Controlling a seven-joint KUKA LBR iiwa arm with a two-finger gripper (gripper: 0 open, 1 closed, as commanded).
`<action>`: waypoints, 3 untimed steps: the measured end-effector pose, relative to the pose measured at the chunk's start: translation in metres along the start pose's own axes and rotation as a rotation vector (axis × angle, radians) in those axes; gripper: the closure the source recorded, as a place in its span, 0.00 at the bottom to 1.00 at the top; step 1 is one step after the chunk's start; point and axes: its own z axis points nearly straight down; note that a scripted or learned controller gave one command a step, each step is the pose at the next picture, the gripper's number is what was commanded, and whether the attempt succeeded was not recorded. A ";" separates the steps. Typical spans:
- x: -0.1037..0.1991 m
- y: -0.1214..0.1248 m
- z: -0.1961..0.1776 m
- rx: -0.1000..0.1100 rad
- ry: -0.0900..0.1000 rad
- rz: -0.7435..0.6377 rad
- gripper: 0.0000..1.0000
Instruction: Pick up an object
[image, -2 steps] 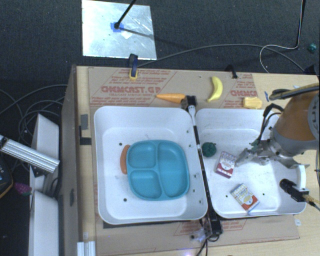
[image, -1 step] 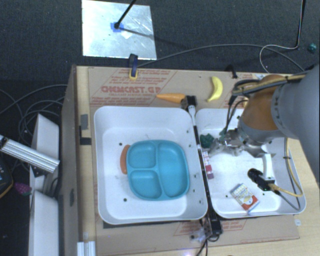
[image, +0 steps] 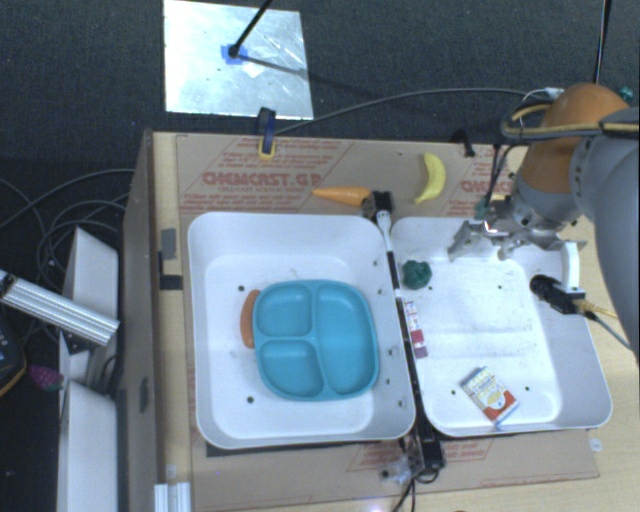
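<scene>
In the camera view, the gripper (image: 483, 240) hovered over the far edge of the right bin (image: 560, 400), its fingers spread open with nothing between them. The nearest candidate, a small green object (image: 416, 272), lay just left of it by the divider; a small carton (image: 489, 393) sat near the front. Best to centre above the green piece, descend squarely, then close.
</scene>
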 end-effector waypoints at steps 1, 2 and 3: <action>0.066 0.007 0.029 0.002 0.003 -0.002 0.00; 0.065 -0.028 0.029 0.002 0.001 0.002 0.00; 0.059 0.007 0.029 0.001 0.001 -0.001 0.00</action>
